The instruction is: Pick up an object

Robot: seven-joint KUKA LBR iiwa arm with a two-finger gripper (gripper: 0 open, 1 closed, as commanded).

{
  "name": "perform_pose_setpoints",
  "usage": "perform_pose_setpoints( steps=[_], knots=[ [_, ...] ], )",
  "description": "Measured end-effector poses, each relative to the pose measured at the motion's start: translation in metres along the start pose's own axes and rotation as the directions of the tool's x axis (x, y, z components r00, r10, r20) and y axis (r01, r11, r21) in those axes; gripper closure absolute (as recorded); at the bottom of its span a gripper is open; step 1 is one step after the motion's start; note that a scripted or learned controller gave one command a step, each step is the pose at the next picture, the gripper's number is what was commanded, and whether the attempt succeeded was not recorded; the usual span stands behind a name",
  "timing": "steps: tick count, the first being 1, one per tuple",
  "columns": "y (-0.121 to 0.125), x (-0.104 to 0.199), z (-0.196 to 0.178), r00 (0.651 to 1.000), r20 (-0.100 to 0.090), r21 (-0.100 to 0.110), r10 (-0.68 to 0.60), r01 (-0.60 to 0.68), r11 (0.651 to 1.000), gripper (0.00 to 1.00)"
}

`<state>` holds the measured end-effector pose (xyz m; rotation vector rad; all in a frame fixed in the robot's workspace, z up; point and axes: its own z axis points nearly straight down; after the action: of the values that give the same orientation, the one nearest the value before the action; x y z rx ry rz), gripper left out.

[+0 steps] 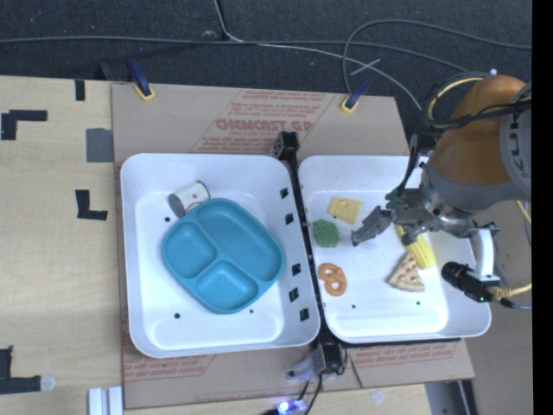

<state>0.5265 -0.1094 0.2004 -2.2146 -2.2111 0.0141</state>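
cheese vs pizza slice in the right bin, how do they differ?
The cheese is pale yellow and squarish; the pizza slice is a tan triangle with red spots. The cheese lies near the bin's far side, the pizza slice nearer the front, past the corn. Both lie flat.

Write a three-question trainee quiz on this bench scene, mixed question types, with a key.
1. True or false: the blue divided plate lies in the left bin.
2. Which item lies closest to the divider between the bins? A) toy pizza slice B) green broccoli toy C) toy corn cob
3. Fill in: the pretzel lies in the ____ bin.

Key
1. True; a small can lies beside it there.
2. B; it sits below the cheese wedge, left of the gripper.
3. Right; in the right bin, near its front.
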Motion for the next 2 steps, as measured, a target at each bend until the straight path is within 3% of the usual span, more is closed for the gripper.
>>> perform_pose_setpoints(
  steps=[1, 2],
  knots=[
    [0.003, 0.000, -0.007, 1.000, 0.002, -0.013, -0.003, 0.003, 1.000, 0.00],
    [0.000, 0.006, 0.039, 1.000, 0.002, -0.010, -0.003, 0.003, 1.000, 0.00]
  ],
)
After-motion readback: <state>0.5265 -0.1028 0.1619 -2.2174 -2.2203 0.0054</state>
